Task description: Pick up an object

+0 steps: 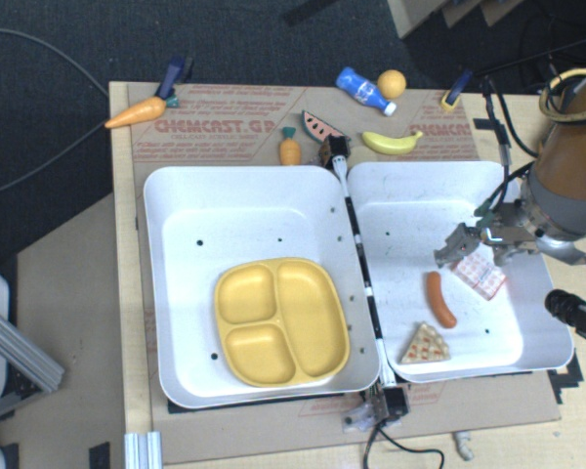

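Note:
The right bin holds a red-brown sausage, a pizza slice near its front wall, and a pink-and-white checked packet. My gripper reaches in from the right and hovers low over the packet's far edge, just above and right of the sausage. Its grey body hides part of the packet. Nothing is visibly lifted off the bin floor.
A yellow divided plate lies in the left bin. Behind the bins sit a carrot, a watermelon slice, a banana, a blue bottle and an orange ball. Black cables hang near the arm.

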`<control>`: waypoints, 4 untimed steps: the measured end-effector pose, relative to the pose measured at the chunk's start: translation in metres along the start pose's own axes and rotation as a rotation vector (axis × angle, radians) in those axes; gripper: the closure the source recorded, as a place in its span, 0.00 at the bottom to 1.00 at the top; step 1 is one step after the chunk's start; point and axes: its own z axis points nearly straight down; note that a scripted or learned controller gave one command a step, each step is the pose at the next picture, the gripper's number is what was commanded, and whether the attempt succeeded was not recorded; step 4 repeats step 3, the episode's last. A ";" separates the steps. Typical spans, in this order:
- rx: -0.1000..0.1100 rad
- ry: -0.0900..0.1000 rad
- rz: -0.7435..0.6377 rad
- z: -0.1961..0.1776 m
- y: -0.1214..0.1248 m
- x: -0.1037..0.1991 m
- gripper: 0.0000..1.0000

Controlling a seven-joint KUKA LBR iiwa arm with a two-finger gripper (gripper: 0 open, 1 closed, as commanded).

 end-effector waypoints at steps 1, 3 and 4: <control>-0.002 0.000 0.001 0.143 0.028 0.001 0.00; -0.001 0.001 -0.002 0.043 0.044 0.091 1.00; -0.001 0.001 -0.002 0.043 0.044 0.091 1.00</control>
